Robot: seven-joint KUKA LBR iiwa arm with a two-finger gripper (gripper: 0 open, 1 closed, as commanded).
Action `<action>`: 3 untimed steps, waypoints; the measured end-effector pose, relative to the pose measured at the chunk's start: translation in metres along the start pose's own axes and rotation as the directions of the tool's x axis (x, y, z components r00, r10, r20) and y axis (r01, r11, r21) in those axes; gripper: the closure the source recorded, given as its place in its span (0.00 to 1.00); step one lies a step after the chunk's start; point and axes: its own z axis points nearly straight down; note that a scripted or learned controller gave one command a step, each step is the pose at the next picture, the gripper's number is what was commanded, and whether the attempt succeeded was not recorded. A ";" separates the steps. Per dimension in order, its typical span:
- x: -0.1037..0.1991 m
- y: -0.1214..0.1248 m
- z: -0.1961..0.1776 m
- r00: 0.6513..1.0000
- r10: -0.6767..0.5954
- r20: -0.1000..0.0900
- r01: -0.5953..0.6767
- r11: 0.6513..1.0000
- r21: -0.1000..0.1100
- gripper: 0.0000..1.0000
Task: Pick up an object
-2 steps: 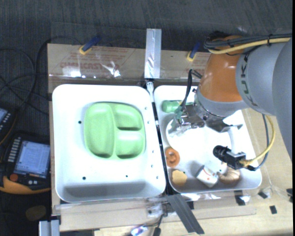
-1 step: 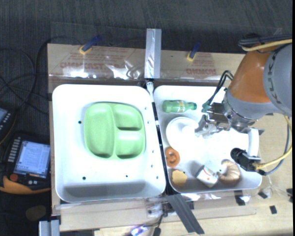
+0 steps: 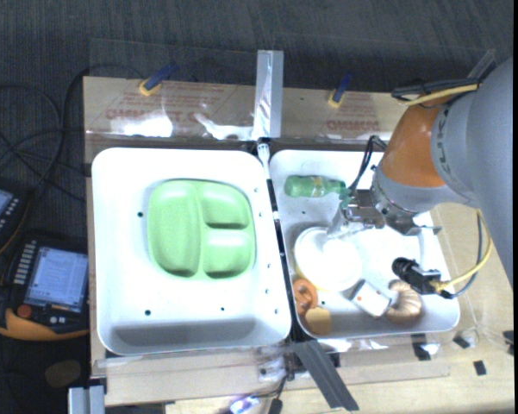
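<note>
While the grey arm [image 3: 431, 158] reaches in from the right of the view, the claw [image 3: 352, 216] hangs low over the right bin [image 3: 388, 328], and from this angle it cannot be told whether it stands apart or together; nothing can be seen clamped in it. Just below the claw, and a little toward the view's left, sits a round white bowl [image 3: 327, 261], its upper rim close under the claw's tip. Above and to the left of the claw, a green bottle [image 3: 312, 186] lies on its side near the bin's far wall. Farther below the claw, along the near wall, lie a small white block [image 3: 372, 301], a brown curled piece [image 3: 405, 300] to the right of it, and two brown rounded pieces [image 3: 304, 293] in the corner down-left. Well to the left of the claw, past the divide, a green divided plate [image 3: 202, 228] rests in the left bin [image 3: 121, 231].
</note>
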 end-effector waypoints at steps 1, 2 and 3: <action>-0.018 0.004 -0.034 1.000 0.003 0.000 -0.003 1.000 0.004 1.00; -0.021 0.027 -0.093 0.998 -0.065 0.000 0.065 0.998 0.004 1.00; -0.003 0.019 0.025 0.983 0.184 0.003 -0.184 0.983 0.006 1.00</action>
